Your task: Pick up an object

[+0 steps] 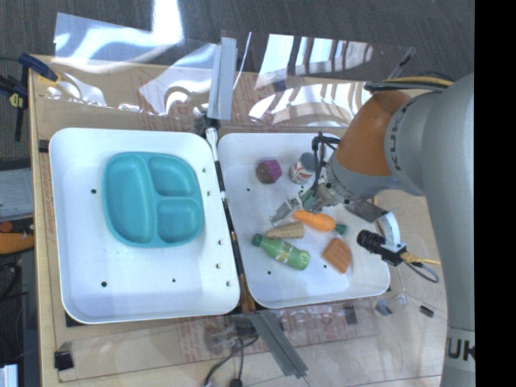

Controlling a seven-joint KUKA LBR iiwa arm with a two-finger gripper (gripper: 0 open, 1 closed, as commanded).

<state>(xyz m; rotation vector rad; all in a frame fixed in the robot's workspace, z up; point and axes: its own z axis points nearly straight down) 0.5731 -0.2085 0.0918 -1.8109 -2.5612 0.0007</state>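
The arm (419,147) is seen reaching in over the right bin (242,216), its gripper (310,200) lowered among the clutter near that bin's middle; whether the fingers are spread or pressed together cannot be told. The left bin (68,216) carries a teal divided tray (153,197), well apart from the work. The likeliest target is judged to be the orange carrot (316,220), lying just below the gripper with a grey metal piece (284,211) beside it. A clean descent is called for, with the carrot straddled across its narrow width. Crowding is the hazard: a tan wedge (284,231) touches the carrot's left end, a green bottle (284,251) lies just below, and an orange slab (338,255) sits near the bin's lower right corner. A purple ball (268,170) rests apart, toward the far edge.
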